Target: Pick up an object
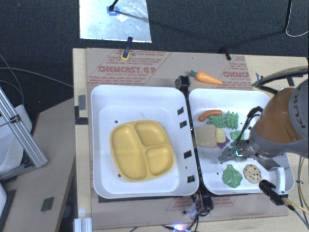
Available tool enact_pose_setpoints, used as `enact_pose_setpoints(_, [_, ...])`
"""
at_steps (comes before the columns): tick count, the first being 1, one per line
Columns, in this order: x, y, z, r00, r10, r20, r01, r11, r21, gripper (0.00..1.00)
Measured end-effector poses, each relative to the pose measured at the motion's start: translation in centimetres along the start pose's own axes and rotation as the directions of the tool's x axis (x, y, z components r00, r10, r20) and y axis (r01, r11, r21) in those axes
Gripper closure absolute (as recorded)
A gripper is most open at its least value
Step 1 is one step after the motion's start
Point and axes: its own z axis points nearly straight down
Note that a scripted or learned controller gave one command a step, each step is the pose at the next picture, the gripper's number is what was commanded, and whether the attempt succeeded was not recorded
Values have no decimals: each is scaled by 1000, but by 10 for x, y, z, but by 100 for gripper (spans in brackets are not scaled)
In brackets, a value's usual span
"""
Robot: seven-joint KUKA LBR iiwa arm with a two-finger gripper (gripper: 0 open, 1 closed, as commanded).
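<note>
Since the yellow tray [142, 149] with its 3 compartments sits alone in the left bin [104, 105], the pickable toys are all in the right bin [251, 96]: a sausage [209, 114], a green ridged piece [226, 120], a beige slab [206, 136], a green leaf [232, 176] and a cookie [252, 173]. The gripper [230, 154] hangs low just above the leaf, well placed for a grab; whether it is spread or closed I cannot tell. A carrot [206, 78] lies outside on the bench.
</note>
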Motion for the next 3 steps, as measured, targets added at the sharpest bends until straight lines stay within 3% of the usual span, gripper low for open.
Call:
enact_pose_setpoints(1, [22,48,10,1000,-6,-1,6,1000,-1,0])
enact_pose_setpoints(2, [-38,46,10,1000,4,3,-4,1000,1,0])
enact_pose_setpoints(3, [-52,0,10,1000,-10,-18,10,1000,5,0])
